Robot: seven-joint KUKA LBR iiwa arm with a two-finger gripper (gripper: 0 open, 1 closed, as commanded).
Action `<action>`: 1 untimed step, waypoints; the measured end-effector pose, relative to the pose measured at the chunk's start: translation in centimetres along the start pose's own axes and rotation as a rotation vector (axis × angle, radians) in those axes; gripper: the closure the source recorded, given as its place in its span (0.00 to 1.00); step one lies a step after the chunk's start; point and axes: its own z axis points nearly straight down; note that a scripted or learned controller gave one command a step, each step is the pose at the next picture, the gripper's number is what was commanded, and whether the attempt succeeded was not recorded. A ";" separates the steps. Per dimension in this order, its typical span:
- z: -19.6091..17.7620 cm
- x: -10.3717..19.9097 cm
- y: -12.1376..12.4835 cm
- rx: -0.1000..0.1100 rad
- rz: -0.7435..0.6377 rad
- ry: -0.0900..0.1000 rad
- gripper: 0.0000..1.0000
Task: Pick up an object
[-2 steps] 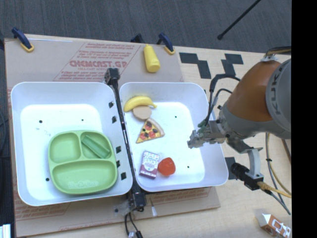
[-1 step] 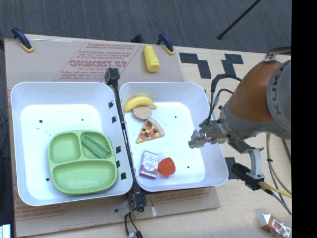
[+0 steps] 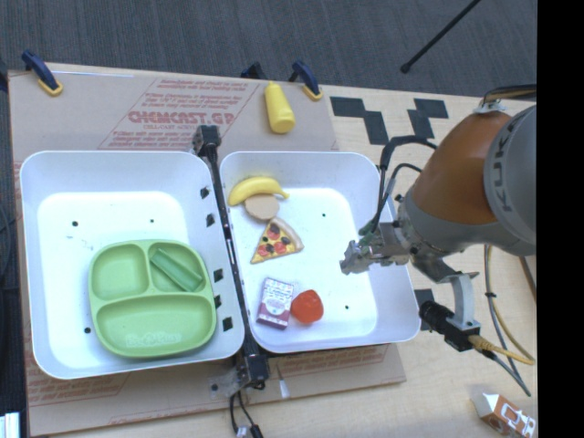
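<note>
**Nothing picked yet, hand at the right bin's edge**

From my end, the hand (image 3: 358, 258) sits low over the right bin (image 3: 365, 167), near its right wall, and I see nothing between its fingers; whether they are spread or closed I cannot tell at this angle. The candidates all lie to its left in that bin: a banana (image 3: 256, 188), a pizza slice (image 3: 276, 242), a small box (image 3: 275, 303) and a red tomato (image 3: 307, 307) touching it. The left bin (image 3: 55, 176) carries a green tray (image 3: 151, 297). I judge the whole grasp remains to be done.
</note>
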 end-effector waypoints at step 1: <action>2.3 1.3 0.0 -0.001 0.000 0.000 1.00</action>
